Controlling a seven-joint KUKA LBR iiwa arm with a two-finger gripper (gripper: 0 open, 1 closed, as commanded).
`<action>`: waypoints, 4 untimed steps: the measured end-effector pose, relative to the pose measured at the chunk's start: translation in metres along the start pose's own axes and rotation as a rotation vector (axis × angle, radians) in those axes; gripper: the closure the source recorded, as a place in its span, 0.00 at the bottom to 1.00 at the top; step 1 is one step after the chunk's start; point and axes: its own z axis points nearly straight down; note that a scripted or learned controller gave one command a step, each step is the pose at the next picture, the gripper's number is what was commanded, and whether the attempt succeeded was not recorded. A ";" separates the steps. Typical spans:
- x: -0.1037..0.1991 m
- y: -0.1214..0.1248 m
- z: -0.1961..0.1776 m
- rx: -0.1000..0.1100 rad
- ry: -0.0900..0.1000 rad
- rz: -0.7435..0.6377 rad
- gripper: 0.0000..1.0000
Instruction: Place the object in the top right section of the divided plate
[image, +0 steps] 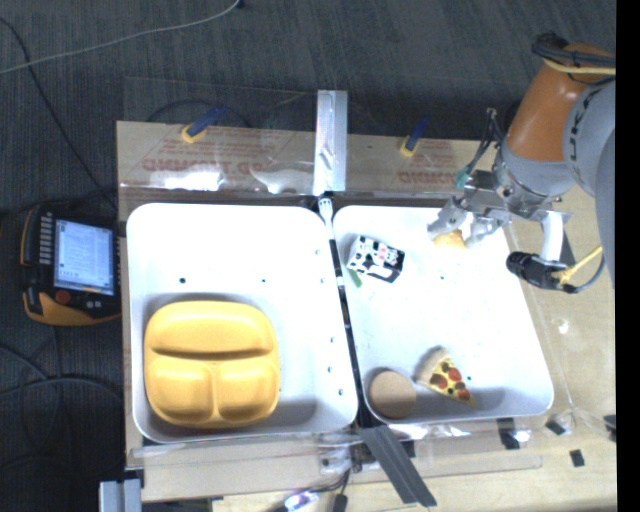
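A yellow divided plate (211, 359) sits low in the left bin (160, 235), and in the right bin (500, 320) lie a black-and-white card (375, 258), a brown cookie (392, 392) and a pizza slice (447, 377), while the gripper (462, 226) near the far edge pinches a small pale yellow object (452, 237) between its nearly closed fingers.

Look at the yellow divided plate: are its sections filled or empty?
Empty. The divided plate in the left bin shows bare yellow sections; the pizza slice lies in the right bin.
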 end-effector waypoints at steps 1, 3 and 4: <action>0.034 -0.054 0.081 0.003 0.000 0.206 1.00; 0.132 -0.101 0.017 0.001 0.000 0.021 1.00; 0.201 -0.151 0.017 0.004 -0.003 0.490 1.00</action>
